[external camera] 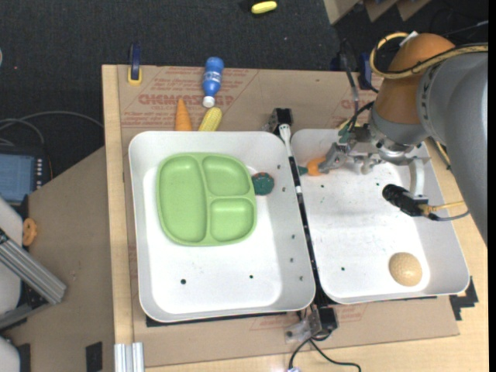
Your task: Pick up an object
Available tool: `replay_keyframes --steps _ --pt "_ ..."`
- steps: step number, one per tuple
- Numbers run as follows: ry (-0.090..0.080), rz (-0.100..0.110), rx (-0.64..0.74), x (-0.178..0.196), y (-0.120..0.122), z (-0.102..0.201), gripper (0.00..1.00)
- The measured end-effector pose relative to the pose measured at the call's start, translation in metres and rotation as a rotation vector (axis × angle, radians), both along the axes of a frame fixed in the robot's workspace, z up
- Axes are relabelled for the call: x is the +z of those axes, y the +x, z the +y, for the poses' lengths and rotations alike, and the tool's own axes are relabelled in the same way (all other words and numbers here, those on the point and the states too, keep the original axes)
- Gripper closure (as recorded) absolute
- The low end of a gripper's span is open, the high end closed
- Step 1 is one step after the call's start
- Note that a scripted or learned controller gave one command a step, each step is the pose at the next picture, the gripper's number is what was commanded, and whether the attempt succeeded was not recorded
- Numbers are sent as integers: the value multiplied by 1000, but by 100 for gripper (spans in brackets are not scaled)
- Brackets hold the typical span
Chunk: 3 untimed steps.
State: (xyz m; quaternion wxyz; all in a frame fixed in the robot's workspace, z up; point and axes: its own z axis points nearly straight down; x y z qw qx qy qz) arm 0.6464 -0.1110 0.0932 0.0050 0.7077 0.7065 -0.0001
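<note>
Cardboard covers the bench under both white bins, dark carpet beyond.

Gripper fingers too small and cluttered to read; an orange object is sitting at their tips, partly hidden, contact unclear. Arm is running off the right edge. Small teal object beside the green tray is blurring, identity unclear.
</note>
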Motion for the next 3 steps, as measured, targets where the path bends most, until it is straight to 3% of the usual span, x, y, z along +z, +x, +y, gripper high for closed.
replay_keyframes --steps 3 --pt "0 0 0 0 0 0 0"
